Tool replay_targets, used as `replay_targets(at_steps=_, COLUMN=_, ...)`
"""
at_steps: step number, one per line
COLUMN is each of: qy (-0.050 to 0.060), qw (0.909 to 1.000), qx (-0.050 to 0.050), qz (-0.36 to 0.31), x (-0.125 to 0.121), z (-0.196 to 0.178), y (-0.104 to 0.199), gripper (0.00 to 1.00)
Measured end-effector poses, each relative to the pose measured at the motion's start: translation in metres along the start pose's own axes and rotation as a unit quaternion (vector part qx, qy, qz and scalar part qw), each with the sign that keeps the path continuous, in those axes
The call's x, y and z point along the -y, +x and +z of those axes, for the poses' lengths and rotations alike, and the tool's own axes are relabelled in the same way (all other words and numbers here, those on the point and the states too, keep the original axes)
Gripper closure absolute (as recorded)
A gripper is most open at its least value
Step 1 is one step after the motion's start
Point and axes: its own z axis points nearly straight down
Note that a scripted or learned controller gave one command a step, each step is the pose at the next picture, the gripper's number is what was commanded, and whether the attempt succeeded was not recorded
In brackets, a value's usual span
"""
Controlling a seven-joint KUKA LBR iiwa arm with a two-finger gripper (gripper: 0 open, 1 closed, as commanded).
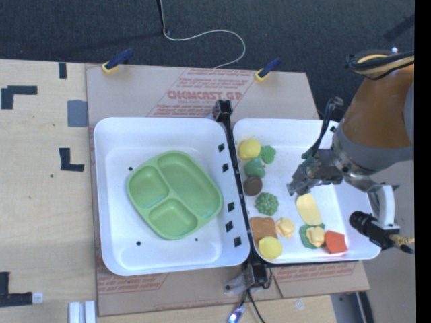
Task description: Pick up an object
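Note:
The right bin (283, 130) holds several toy foods. Along its left side lie a yellow lemon (249, 148), a green leafy piece (268, 155), a brown ball (252, 186) and a green broccoli head (267, 202). A pale yellow oblong piece (308, 208) lies in the middle. My gripper (301, 184) hangs over the bin's middle, just above and up-left of that yellow piece. Nothing is visibly held.
Near the right bin's front sit a brown block (262, 227), a yellow ball (270, 248), a small yellow piece (285, 227), a green-yellow piece (312, 236) and an orange-red block (335, 242). The left bin (108, 180) holds a green compartment tray (175, 194). A black divider (232, 173) separates the bins.

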Motion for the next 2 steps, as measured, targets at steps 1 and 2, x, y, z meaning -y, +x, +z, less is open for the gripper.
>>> replay_targets(at_steps=1, qy=-0.001, qw=1.0, qx=-0.001, qz=-0.001, x=-0.001, z=-0.067, y=0.068, gripper=1.0)
replay_targets(at_steps=2, qy=-0.001, qw=1.0, qx=-0.001, qz=-0.001, x=-0.001, z=-0.133, y=0.136, gripper=1.0)
